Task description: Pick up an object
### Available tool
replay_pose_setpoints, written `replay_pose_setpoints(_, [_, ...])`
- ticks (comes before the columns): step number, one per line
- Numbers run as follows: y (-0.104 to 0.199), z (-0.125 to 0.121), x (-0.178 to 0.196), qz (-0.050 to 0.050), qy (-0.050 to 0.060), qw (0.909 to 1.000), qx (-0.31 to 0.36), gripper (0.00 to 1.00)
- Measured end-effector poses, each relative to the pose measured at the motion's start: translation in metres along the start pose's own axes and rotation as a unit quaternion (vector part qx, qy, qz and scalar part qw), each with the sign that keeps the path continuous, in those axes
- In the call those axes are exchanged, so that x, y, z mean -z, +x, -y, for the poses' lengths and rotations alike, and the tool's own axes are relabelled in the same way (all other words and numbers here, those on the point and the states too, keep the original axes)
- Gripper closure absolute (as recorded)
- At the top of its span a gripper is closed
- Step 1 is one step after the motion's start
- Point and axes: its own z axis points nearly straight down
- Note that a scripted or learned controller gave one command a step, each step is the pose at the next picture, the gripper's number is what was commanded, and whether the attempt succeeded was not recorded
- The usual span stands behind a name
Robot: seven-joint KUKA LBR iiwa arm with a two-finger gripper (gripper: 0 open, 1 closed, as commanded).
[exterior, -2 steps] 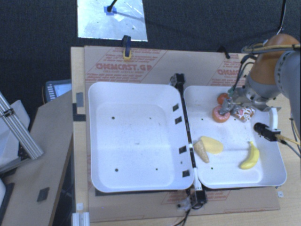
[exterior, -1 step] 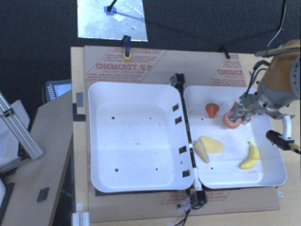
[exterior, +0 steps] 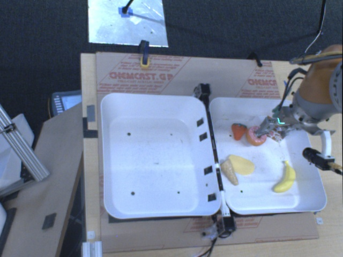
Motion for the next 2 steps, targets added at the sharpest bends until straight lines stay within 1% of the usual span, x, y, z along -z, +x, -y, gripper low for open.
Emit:
replay_pose_setpoints(1, [0.0571,-0.0583,-0.0224,0.006,-0.003,1.0000,0.005,0.00])
replay_pose_setpoints(2, [0.0557,-0.0541,-0.0233,0.007,-0.010,0.9999,0.002,0.00])
